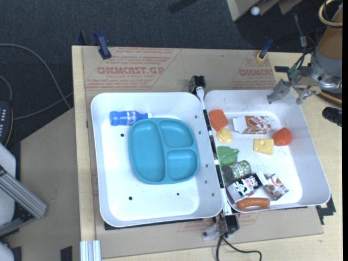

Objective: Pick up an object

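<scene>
the pick had not really begun, judging by how things lay: nothing was lifted, and every object sat down in one of the two bins on the counter [81, 145]. the gripper [291, 93] hung over the far right corner of the right bin [315, 167], at the end of the arm coming in from the right, with its two fingers spread apart and nothing between them. it was well apart from the nearest items, so the approach, the descent and the closing were all left to do. which object would be taken could not be told. the right bin held the likely candidates: an orange block [218, 118] near the divider, a small brown and white carton [254, 124] beside it, a red round piece [282, 137], a yellow cheese wedge [263, 146], a smaller yellow piece [224, 137], a green leafy item [228, 155], a dark green can [238, 170] lying on its side, a black and white carton [244, 187], a red and white packet [277, 187] and a sausage [253, 203] at the near rim. these were small toy foods, crowded together toward the near end and more loosely spaced toward the far end. the left bin [109, 189] held a blue divided plate [163, 149] and a blue bottle [126, 117] lying flat just beyond it.
</scene>
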{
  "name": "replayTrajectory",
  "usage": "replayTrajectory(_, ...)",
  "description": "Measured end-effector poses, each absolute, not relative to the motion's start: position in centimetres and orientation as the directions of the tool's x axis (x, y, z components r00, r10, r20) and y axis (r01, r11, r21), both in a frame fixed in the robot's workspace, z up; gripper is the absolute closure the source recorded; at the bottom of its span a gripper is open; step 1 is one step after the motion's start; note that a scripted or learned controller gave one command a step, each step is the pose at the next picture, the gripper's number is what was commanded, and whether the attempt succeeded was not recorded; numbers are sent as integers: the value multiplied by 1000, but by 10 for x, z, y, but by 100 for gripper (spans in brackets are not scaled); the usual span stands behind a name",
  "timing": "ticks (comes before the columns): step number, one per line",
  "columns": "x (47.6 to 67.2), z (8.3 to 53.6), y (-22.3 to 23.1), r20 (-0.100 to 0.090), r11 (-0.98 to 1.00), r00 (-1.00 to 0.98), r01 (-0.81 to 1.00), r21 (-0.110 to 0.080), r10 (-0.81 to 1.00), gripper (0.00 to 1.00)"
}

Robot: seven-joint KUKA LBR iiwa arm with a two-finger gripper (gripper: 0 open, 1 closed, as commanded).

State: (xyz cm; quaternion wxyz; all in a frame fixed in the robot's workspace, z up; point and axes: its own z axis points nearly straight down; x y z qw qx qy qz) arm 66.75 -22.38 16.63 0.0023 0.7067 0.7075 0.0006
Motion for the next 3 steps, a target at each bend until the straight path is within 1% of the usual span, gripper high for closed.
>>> replayTrajectory(1, 623, 104, -216, -3, 1, -1, 1000, 14, 1000, 0)
replayTrajectory(2, 567, 88, -220, 7, 4, -4, 1000, 6, 1000, 0)
replayTrajectory(3, 569, 100, -220, 4, 3, -3, 1000, 11, 1000, 100)
